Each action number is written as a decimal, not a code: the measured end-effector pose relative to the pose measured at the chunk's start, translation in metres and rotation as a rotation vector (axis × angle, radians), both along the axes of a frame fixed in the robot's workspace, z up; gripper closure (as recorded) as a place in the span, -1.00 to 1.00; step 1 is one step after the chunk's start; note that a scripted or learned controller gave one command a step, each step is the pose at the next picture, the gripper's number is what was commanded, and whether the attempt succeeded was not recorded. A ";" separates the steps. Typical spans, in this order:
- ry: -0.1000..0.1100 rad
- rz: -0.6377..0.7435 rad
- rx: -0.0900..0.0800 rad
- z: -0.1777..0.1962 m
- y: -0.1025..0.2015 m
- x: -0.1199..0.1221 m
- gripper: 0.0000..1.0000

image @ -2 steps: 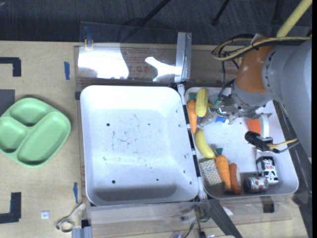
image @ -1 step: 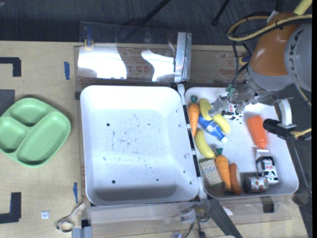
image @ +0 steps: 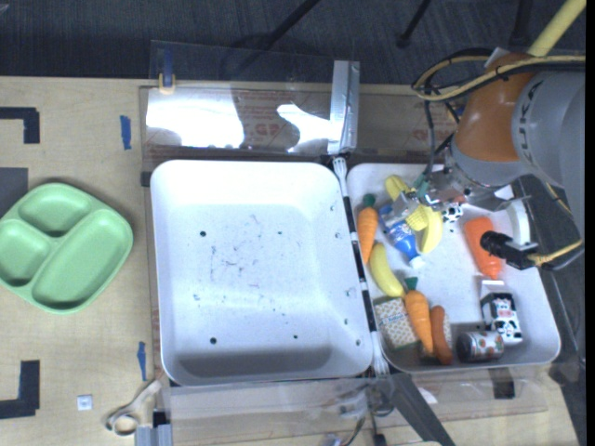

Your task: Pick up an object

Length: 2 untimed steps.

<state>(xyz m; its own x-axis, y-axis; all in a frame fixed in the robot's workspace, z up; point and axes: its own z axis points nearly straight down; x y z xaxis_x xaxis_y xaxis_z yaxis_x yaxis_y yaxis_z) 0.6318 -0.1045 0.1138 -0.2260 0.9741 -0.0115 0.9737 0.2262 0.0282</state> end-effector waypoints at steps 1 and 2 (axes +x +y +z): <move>0.000 0.152 -0.001 -0.006 -0.008 0.010 -1.00; -0.009 0.156 -0.001 0.010 -0.006 0.014 1.00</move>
